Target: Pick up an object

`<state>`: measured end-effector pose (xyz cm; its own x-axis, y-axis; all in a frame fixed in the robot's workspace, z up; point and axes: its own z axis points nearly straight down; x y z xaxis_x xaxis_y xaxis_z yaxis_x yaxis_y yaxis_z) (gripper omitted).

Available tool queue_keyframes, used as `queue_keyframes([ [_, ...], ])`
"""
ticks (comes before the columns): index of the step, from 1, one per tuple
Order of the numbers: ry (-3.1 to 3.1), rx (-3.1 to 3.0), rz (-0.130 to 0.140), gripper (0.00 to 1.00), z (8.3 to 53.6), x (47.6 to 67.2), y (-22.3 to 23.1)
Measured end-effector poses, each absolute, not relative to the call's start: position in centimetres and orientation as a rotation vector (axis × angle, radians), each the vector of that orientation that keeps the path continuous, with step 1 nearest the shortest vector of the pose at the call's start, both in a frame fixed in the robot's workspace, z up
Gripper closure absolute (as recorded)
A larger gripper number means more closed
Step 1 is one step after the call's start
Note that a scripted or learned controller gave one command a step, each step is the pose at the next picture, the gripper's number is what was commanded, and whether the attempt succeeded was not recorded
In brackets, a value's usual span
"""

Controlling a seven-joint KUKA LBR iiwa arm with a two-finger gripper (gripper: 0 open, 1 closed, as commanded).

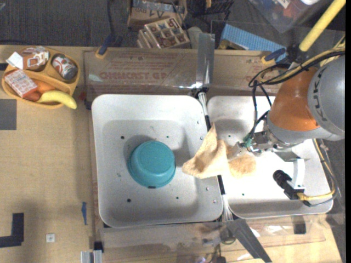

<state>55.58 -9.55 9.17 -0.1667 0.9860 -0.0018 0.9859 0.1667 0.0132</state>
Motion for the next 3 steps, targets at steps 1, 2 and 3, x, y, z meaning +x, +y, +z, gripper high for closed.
queue_keyframes([
  [1, 2.385, 2.024, 0.02, 1.0, 10.2, 55.7, -9.7],
  [2, 2.385, 2.024, 0.019, 0.0, 10.2, 55.7, -9.7],
  [3, 2.521, 1.87, 0.002, 0.0, 18.5, 56.8, -5.7],
])
